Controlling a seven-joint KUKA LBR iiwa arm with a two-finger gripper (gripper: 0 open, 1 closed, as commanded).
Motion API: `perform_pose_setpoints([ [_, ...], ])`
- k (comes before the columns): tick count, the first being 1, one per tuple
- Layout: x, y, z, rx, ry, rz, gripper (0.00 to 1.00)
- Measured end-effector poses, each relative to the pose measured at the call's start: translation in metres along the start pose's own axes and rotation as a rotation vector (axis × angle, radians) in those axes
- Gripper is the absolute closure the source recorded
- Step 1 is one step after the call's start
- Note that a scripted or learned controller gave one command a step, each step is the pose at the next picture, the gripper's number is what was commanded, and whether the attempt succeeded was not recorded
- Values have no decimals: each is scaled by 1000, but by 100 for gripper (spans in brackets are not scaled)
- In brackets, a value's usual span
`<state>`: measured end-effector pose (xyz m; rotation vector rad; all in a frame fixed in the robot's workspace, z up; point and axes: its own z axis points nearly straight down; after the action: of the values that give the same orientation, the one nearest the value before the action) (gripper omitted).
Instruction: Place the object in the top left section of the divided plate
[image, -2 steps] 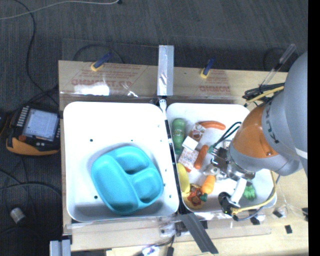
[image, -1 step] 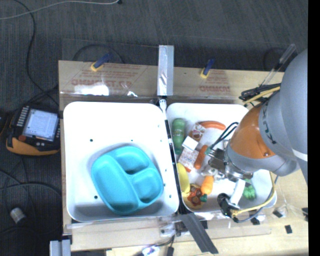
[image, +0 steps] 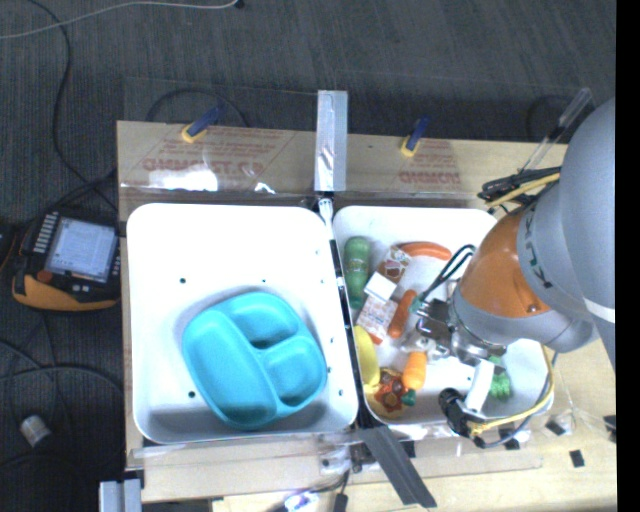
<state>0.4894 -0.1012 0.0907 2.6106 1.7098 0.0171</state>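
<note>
The left shallow white bin (image: 160, 250) is largely open: bare floor is seen above and to the left of the light-blue divided plastic plate (image: 253, 355), whose three sections are unoccupied. The right shallow white bin (image: 440, 222) is crowded with small toy foods (image: 385, 300) along its left side, and its right half is covered by the grey arm with the orange band (image: 520, 285).

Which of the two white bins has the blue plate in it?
The left bin. The blue plate lies in it; the right bin holds small toy foods instead.
</note>
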Motion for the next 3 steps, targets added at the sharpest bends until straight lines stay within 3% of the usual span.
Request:
perform_pose_setpoints([
  [1,-32,39,1,15,11,-86,100],
  [2,3,0,0,-1,0,44,100],
  [3,-2,2,0,13,11,336,100],
])
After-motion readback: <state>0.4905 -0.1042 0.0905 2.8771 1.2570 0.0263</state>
